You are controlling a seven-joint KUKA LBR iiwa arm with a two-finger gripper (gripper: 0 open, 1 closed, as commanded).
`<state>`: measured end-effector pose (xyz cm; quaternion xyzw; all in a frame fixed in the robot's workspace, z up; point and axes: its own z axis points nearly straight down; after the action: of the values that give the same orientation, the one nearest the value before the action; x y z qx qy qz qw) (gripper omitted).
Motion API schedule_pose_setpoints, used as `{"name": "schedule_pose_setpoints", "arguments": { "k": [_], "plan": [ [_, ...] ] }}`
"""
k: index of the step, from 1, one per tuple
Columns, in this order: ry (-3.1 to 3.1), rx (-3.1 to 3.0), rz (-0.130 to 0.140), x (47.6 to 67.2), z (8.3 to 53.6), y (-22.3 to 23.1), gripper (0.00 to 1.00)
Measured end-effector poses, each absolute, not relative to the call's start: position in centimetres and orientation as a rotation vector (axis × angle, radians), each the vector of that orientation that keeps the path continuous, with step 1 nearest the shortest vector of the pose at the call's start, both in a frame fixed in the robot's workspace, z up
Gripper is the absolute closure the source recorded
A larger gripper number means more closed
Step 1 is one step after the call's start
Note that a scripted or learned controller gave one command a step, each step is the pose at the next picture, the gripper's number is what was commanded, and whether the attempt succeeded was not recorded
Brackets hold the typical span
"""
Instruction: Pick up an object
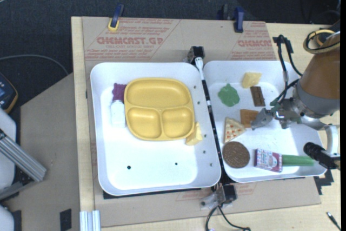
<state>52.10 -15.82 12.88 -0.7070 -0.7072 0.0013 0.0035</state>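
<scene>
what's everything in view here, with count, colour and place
shallow plastic bins: 2, white, side by side on the bench
divided plastic tray: 1, yellow, left bin
small purple block: 1, left of the tray
small white bottle: 1, below the purple block
green toy leaf: 1, right bin, top
pizza slice toy: 1, right bin, middle
round brown cookie: 1, right bin, bottom
pink snack packet: 1, right bin, bottom
grey two-finger gripper: 1, over right bin

bench (162, 38): brown board top | bears: left white bin (108, 165), right white bin (216, 76), side by side
</scene>
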Motion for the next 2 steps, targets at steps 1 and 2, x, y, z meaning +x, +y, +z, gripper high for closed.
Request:
{"name": "schedule_pose_setpoints", "arguments": {
  "k": [1,2],
  "plan": [
    [-2.216,-2.218,0.004,52.0,8.2,-15.7,0.00],
    [-2.219,-2.224,-0.001,52.1,9.5,-15.8,1.00]
  ]
}}
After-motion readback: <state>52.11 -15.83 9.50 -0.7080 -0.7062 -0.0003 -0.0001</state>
